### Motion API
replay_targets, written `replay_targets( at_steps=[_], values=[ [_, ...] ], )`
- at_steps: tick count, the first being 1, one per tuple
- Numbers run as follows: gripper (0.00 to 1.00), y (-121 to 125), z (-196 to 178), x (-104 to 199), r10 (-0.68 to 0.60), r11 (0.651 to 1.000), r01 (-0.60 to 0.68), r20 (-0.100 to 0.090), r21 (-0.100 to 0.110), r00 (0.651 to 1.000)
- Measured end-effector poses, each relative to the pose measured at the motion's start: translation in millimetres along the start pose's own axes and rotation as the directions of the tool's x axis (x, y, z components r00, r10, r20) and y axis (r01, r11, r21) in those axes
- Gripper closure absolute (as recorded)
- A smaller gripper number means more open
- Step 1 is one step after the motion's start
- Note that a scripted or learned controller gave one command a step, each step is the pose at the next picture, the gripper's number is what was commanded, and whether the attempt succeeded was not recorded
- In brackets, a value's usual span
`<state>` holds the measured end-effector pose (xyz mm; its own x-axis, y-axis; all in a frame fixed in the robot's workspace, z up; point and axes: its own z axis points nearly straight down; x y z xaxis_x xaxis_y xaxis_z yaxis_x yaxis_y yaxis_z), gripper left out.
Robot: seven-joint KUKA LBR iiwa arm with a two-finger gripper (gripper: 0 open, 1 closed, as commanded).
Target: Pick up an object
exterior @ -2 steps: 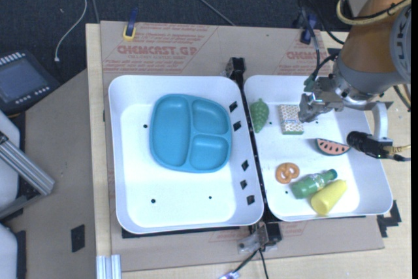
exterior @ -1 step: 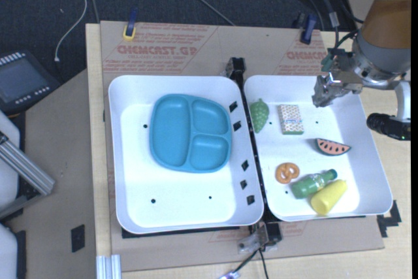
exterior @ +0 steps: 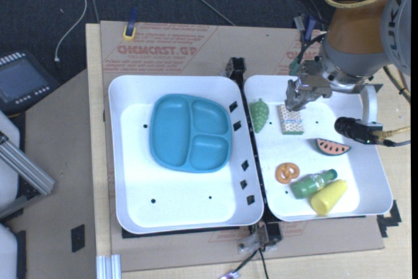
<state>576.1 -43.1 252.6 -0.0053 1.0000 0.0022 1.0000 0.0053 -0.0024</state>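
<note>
My gripper [exterior: 296, 101] hangs low over the right bin [exterior: 372, 193], right above the top end of a small speckled white block [exterior: 292, 121]. Left of it lies a green leafy toy [exterior: 260, 114]. A watermelon slice [exterior: 332, 146] rests to the right. Toward the front of the same bin are a small pretzel [exterior: 287, 172], a green bottle [exterior: 311, 184] and a yellow piece [exterior: 328, 197]. Nothing shows between the gripper's tips.
The left bin [exterior: 130, 199] holds a blue divided plate [exterior: 191, 132]. A black clip strip [exterior: 245, 140] runs along the seam between the bins. The orange-banded wrist [exterior: 362, 3] looms over the right bin's back edge. Cables lie on the dark floor behind the bench.
</note>
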Motion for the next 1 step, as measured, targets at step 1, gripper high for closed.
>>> replay_targets(
  at_steps=[1],
  values=[
    [1.00,12.4,-3.0,50.0,-0.001,1.000,0.001,0.001,-0.005,1.000]
  ],
)
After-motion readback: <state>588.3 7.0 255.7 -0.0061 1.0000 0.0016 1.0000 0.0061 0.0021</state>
